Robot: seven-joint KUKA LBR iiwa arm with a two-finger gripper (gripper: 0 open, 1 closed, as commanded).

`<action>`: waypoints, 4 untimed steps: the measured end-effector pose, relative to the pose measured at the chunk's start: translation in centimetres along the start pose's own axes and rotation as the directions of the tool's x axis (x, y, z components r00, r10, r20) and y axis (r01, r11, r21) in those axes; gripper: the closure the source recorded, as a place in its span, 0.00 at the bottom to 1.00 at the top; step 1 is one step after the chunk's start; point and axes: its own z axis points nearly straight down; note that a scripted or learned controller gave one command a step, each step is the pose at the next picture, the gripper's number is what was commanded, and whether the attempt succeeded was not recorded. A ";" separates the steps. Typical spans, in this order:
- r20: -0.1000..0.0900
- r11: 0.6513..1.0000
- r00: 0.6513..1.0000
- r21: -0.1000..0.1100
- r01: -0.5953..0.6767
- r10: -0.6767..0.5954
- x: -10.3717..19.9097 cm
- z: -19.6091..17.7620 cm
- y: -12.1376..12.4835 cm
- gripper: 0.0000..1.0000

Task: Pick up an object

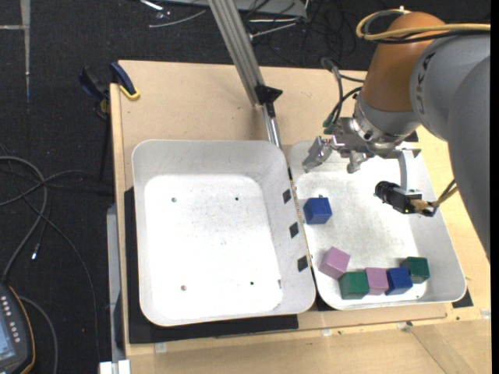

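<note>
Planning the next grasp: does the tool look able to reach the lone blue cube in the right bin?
Probably yes: the blue cube sits apart from the other blocks, below the tool, with open bin floor around it.

two white bins, two blue cubes, two pink cubes, two green cubes, one gripper
</note>
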 end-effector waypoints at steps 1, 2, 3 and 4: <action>-0.001 1.000 1.000 0.019 -0.011 0.011 1.7 -0.1 -8.5 0.00; 0.001 1.000 1.000 0.013 -0.010 0.010 1.6 -1.1 -8.1 1.00; 0.001 1.000 1.000 0.014 -0.011 0.011 1.6 -1.1 -8.2 0.00; 0.001 1.000 1.000 0.012 -0.009 0.009 1.6 -2.1 -8.1 1.00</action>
